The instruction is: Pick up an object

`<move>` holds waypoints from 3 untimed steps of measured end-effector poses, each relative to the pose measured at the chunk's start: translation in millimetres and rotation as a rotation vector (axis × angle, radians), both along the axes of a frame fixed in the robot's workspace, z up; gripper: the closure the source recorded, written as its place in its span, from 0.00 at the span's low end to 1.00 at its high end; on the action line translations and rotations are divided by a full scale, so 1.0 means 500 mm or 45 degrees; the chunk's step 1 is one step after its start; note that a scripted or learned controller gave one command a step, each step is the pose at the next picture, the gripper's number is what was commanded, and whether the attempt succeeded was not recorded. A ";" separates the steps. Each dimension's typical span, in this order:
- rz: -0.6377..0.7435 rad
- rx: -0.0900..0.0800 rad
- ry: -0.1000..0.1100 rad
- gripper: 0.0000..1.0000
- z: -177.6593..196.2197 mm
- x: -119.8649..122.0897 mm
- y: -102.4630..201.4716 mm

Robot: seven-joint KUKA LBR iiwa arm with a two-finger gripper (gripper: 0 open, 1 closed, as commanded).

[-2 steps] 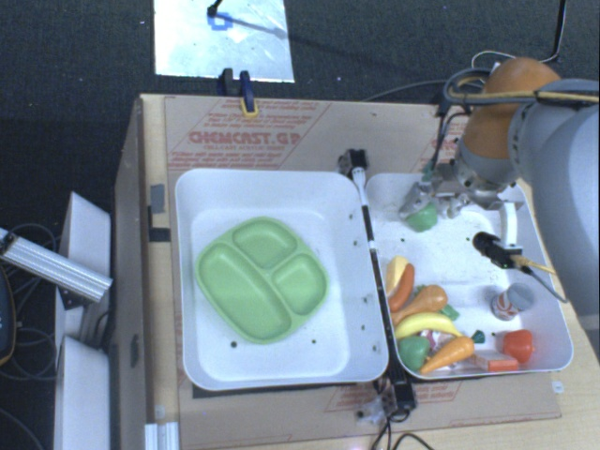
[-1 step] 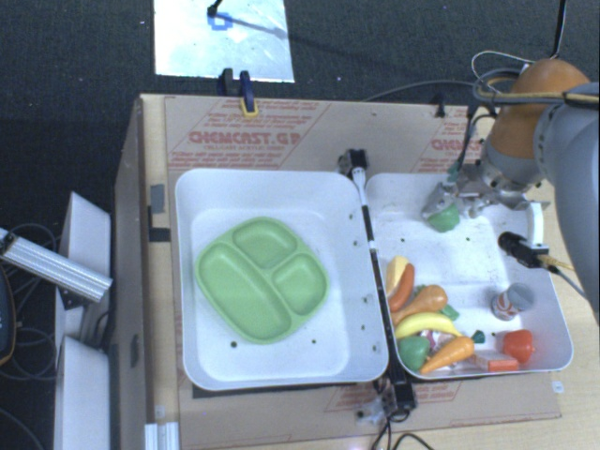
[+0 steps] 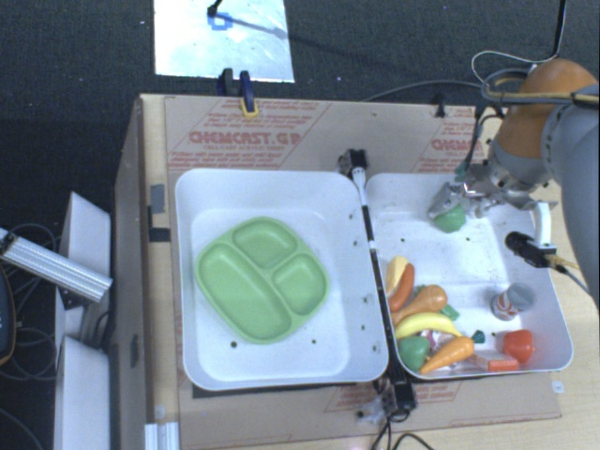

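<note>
Two shallow white bins side by side on a bench, seen from above. In the left bin (image 3: 202, 364), a green divided plate (image 3: 262, 277). In the right bin (image 3: 553, 298), near its front edge, a heap of toy food: banana (image 3: 427, 325), carrot (image 3: 448, 352), red tomato (image 3: 517, 344). At the far end of that bin, gripper (image 3: 457, 202) lowered over a small green object (image 3: 450, 218), apparently touching it; grasp and finger opening impossible to tell.
</note>
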State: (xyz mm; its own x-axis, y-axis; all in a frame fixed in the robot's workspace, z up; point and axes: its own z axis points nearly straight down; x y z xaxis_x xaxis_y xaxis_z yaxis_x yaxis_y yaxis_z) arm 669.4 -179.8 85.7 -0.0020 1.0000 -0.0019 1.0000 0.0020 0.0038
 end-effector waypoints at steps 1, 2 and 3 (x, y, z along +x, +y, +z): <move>-0.001 0.000 0.000 0.00 0.000 0.000 -0.024; 0.004 -0.003 -0.004 1.00 0.023 0.002 -0.023; 0.004 0.001 -0.007 1.00 0.300 -0.055 0.111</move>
State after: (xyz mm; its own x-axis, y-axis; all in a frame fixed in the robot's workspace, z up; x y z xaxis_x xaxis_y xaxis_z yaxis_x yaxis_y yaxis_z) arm 642.0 -124.2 235.7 -0.0054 1.0000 -0.0011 0.9999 0.0054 0.0092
